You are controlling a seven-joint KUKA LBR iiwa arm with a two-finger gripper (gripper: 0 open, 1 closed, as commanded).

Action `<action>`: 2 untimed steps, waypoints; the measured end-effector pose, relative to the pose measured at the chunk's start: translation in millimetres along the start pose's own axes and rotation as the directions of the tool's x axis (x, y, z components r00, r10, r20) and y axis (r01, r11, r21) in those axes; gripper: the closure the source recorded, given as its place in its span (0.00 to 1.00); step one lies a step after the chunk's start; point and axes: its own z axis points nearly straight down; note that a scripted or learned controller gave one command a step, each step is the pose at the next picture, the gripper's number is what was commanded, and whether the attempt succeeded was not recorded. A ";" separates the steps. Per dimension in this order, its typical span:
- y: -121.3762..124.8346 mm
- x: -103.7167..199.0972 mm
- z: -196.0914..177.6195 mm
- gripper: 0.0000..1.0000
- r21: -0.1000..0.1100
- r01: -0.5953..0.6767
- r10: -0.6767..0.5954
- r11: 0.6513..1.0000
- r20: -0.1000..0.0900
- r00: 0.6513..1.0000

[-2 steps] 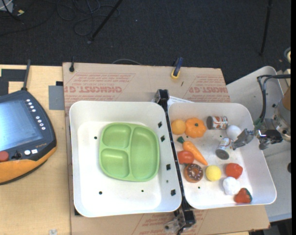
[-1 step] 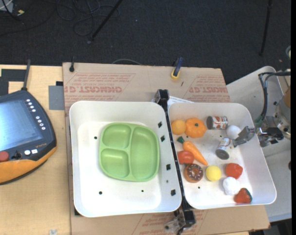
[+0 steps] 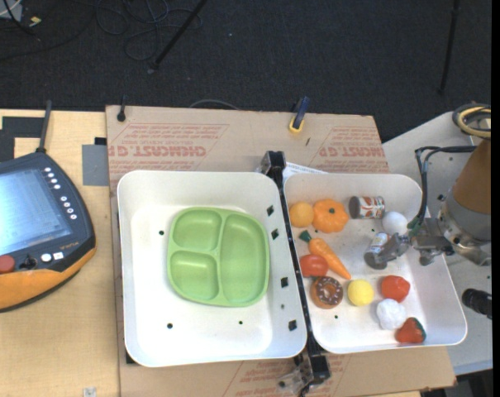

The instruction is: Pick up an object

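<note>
Two white bins sit side by side on the bench. The left bin (image 3: 142,222) has a green plate (image 3: 218,256) in it. The plate has three parts.

The right bin (image 3: 444,304) has lots of toy food in it. Near the top there is a small orange ball (image 3: 301,214), and just beside it sits a little pumpkin (image 3: 330,216). A small can (image 3: 367,207) lies on its side next to the pumpkin. A white ball (image 3: 394,222) is close to the can. Lower down, a carrot (image 3: 330,257) lies at a slant, touching a red tomato (image 3: 312,265). Under them is a donut (image 3: 326,291) with brown icing. A yellow lemon (image 3: 360,292) is just beside the donut. A red round thing (image 3: 395,288) is near the lemon. Below it sits a white lumpy thing (image 3: 390,313), and a strawberry (image 3: 411,331) is in the bottom corner, touching the white lump.

The arm (image 3: 473,197) comes in from the right. Its tool (image 3: 380,252) is low in the right bin, in the open spot between the white ball and the red round thing. It is grey and hard to see well, so nobody can tell if it is wide or narrow. Nothing can be seen held in it.

A screen box (image 3: 30,222) with an orange edge lies on the bench to the left of the bins.
</note>
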 end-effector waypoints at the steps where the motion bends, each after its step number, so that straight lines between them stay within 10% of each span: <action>1: -5.8 -6.1 56.1 0.00 -0.001 -0.001 0.001 1.000 0.000 1.000; 2: -5.5 -4.3 69.7 0.00 -0.004 -0.002 0.002 1.000 0.001 1.000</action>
